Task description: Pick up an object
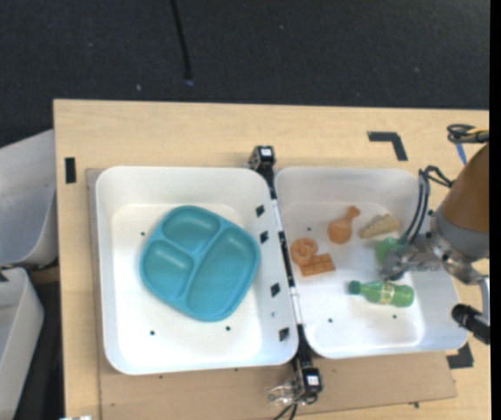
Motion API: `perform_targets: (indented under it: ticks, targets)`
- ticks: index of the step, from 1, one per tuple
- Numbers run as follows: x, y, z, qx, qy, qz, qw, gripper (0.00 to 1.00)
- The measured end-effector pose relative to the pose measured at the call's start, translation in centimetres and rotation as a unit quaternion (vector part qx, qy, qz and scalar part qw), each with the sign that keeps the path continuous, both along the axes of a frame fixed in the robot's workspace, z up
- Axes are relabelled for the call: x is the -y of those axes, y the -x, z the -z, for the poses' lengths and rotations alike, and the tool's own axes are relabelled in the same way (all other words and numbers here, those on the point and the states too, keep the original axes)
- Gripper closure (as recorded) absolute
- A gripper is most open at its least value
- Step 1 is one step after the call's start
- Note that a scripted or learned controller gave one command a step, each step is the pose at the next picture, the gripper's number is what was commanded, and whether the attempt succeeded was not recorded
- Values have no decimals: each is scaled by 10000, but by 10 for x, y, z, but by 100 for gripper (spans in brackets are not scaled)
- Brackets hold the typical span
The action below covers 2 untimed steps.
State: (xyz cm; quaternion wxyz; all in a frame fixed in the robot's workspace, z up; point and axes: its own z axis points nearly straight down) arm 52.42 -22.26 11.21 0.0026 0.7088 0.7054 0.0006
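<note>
Counter [189, 134] of pale wood carries two shallow white bins side by side. The left bin [114, 322] holds a blue divided plate [199, 262] lying flat near its middle. The right bin [346, 339] holds the small things: taking the green bottle [383, 293] as the mark, it lies on its side in the right half of that bin, cap end toward the divider between the bins. Up and to the left of the bottle sit an orange spiral piece [303, 250] and, touching it below, an orange block [318, 266]. Farther up from the bottle lies an orange drumstick-shaped toy [344, 227], and just right of that a tan wedge [379, 226]. A small green item [386, 250] rests just above the bottle, beside the arm's tip. The gripper [405, 262] hangs close over the bottle's upper right; whether its fingers are released or clenched I cannot tell, since dark cables and the wrist blur them.
</note>
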Motion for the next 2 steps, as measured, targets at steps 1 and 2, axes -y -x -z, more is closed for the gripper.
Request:
perform_targets:
  ticks: [1,2]
  targets:
    - [1,-3,-43,3,-2,-40,10000,100]
    - [5,-6,-87,6,0,-38,10000,100]
